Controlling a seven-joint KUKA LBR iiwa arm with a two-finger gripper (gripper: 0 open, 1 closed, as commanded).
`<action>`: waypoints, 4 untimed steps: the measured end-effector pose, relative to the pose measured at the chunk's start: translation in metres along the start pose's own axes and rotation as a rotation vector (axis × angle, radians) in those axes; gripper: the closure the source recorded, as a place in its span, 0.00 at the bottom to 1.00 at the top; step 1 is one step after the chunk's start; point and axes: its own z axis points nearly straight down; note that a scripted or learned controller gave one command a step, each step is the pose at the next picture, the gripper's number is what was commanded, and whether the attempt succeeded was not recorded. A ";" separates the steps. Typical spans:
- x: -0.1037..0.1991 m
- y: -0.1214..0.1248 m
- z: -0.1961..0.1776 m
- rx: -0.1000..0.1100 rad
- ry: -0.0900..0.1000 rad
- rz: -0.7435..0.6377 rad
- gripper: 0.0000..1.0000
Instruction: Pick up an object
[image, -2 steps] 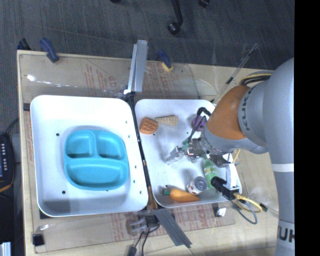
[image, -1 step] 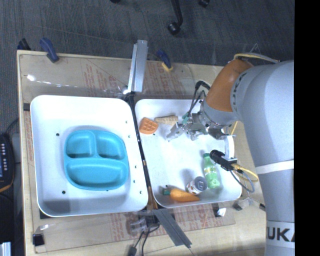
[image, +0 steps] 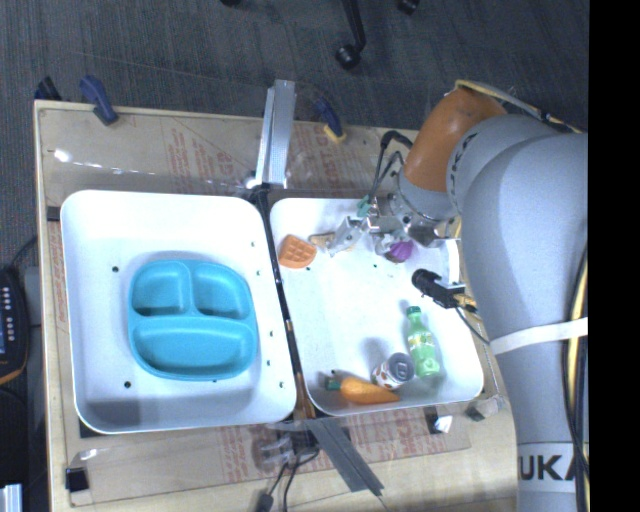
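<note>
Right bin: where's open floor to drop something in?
Right bin: bare floor in the middle, between the orange piece at the top left and the carrot along the bottom wall. Crowded at the bottom right: green bottle, can, carrot. The gripper and purple object fill the top.

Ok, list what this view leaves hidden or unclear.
- Gripper, camera view: small and blurred, so its finger state can't be read, nor whether it touches the orange piece.
- Purple object: partly covered by the wrist; identity unclear.
- Can: label too small to read.
- Right bin: far right wall hidden by the arm.
</note>
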 end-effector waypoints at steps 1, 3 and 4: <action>0.014 -0.124 0.001 0.003 0.001 0.001 0.00; 0.000 -0.008 0.000 0.000 0.000 0.000 0.00; 0.001 -0.069 0.001 0.002 0.000 0.000 0.00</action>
